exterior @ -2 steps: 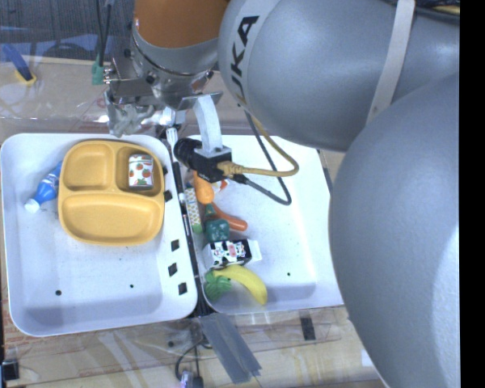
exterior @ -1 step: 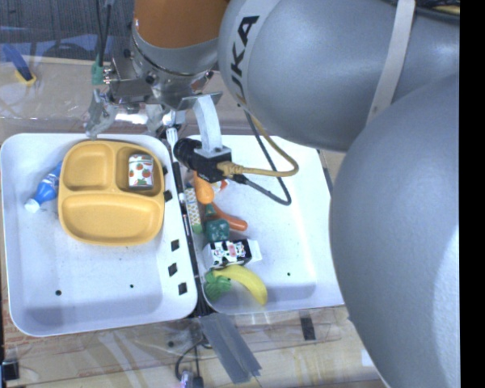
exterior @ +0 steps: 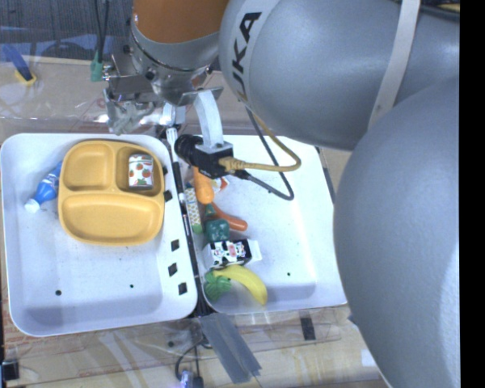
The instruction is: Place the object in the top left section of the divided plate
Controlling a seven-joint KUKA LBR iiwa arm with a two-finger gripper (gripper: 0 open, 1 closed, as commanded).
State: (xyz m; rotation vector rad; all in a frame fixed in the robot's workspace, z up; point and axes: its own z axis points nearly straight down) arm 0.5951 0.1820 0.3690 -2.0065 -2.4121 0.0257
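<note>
Since the little carton sits in the plate's top-right section, its top-left looks unfilled; can't tell if the gripper just beyond the plate is open.

- The yellow divided plastic plate is set in the far half of the left white bin.
- A small printed carton is held in its far right compartment.
- A blue bottle is laid against the plate's left edge.
- A yellow banana is placed at the right white bin's near left corner.
</note>
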